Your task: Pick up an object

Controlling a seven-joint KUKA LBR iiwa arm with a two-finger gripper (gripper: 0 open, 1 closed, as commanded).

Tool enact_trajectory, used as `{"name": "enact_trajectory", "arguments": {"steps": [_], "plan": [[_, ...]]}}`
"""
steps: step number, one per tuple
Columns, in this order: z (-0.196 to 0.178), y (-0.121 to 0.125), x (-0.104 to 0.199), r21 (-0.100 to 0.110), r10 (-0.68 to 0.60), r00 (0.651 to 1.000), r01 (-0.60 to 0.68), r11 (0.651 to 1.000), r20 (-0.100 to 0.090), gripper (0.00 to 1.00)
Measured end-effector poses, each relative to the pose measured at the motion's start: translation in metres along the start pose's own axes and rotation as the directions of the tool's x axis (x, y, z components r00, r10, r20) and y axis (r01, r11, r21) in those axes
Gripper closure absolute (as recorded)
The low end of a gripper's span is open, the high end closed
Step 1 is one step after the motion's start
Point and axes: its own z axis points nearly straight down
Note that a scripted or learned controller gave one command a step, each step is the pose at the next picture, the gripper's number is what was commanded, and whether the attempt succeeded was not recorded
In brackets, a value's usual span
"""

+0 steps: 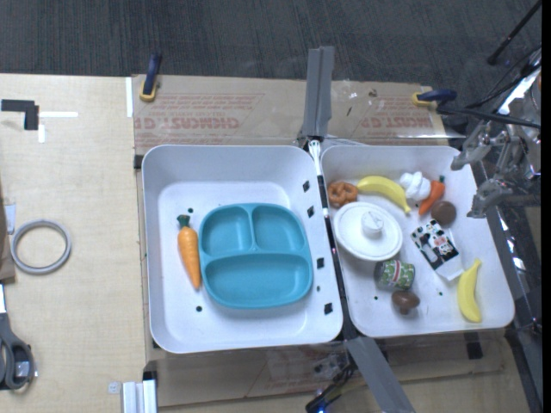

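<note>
Looking down from the one camera, we saw two white bins side by side on the bench. The left bin (pixel 155 231) held a blue tray (pixel 256 255) with three compartments, and a carrot (pixel 188 252) lay just beside the tray's left edge, its green top pointing away from us. The right bin (pixel 491 312) was crowded: a white lidded bowl (pixel 369 231) sat near its middle, with a pretzel (pixel 341 193) and a banana (pixel 384 191) at its far side. A small carrot (pixel 433 195) and a brown ball (pixel 442 212) lay beyond the banana toward the right. A black-and-white card (pixel 436 244) rested right of the bowl, a green can (pixel 395 274) lay on its side at the bowl's near edge, and a second banana (pixel 469 292) lay by the bin's right wall. The gripper (pixel 491 175) hung at the right bin's far right corner, above the rim and apart from every object; we could not tell its state.
</note>
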Motion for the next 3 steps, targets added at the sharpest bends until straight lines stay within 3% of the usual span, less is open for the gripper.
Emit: {"name": "enact_trajectory", "arguments": {"steps": [1, 2, 3], "plan": [[0.134, -0.02, 0.01, 0.0, -0.077, 0.997, 0.077, 0.997, 0.0, 0.0], [0.168, -0.005, 0.083, 0.012, 0.034, 0.998, -0.034, 0.999, 0.045, 0.0], [0.184, 0.042, 0.022, 0.0, 0.141, 0.99, -0.141, 0.99, 0.002, 0.0]]}}
